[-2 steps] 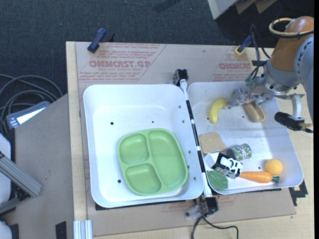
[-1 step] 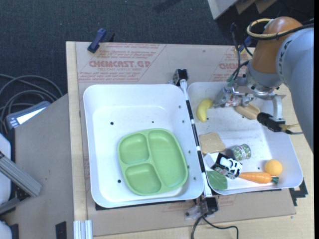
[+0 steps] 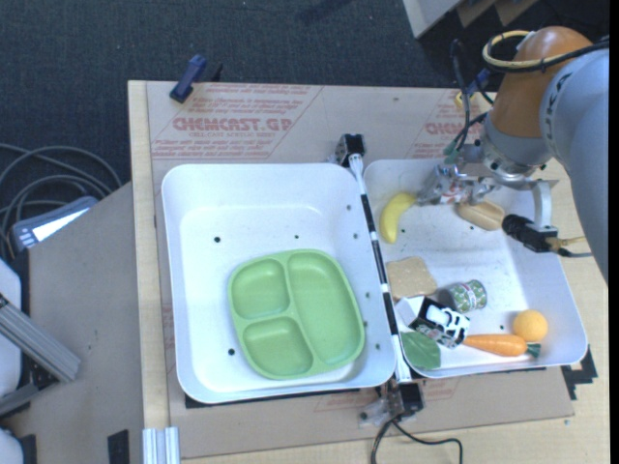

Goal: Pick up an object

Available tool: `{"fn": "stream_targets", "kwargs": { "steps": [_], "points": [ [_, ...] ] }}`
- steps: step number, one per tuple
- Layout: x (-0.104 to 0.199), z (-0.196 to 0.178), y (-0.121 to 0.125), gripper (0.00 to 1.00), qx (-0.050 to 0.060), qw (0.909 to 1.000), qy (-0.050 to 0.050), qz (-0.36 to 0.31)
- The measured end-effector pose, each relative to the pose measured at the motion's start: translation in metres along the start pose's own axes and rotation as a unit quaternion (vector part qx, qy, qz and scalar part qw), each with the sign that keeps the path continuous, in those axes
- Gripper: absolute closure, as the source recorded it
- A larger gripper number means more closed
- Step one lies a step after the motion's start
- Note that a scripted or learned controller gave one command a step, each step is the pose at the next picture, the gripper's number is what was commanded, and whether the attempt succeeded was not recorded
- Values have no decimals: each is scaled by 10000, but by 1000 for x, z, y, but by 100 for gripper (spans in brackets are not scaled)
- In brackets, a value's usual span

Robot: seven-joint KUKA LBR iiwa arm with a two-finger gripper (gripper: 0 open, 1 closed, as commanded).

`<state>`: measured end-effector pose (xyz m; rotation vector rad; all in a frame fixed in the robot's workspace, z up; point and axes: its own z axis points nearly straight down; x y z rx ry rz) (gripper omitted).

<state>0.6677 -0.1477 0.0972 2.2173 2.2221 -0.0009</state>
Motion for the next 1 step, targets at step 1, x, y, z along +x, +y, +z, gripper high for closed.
{"fn": "stream_targets", "kwargs": {
  "steps": [1],
  "points": [
    [58, -89, -22, 100, -8, 10000, 11, 4]
  ]
}}
